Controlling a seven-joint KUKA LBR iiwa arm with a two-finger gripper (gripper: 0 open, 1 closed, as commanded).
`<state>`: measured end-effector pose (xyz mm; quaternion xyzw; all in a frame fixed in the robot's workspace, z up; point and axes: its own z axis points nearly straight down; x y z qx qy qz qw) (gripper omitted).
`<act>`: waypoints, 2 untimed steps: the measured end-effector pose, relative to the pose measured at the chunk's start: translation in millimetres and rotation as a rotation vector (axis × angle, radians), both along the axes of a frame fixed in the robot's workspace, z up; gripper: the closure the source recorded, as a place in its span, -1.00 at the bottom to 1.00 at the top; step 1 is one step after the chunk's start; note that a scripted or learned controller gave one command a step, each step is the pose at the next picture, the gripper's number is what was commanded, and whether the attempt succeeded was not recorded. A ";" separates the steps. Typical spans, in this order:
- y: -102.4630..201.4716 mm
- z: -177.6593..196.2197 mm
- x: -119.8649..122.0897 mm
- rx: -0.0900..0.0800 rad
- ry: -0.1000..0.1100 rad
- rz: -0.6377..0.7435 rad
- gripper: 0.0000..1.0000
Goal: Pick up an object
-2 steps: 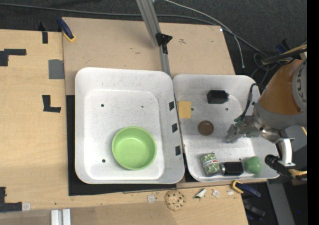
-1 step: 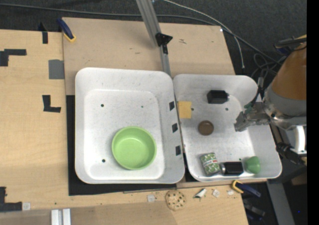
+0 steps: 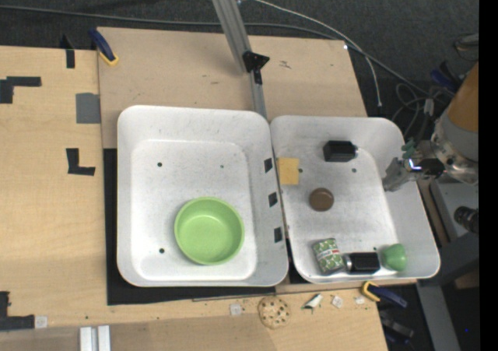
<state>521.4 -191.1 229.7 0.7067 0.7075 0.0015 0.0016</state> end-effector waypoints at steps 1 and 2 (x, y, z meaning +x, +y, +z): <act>-8.0 60.7 -2.2 -0.001 -0.001 -0.001 1.00; -7.7 65.5 -1.8 -0.001 0.004 0.001 1.00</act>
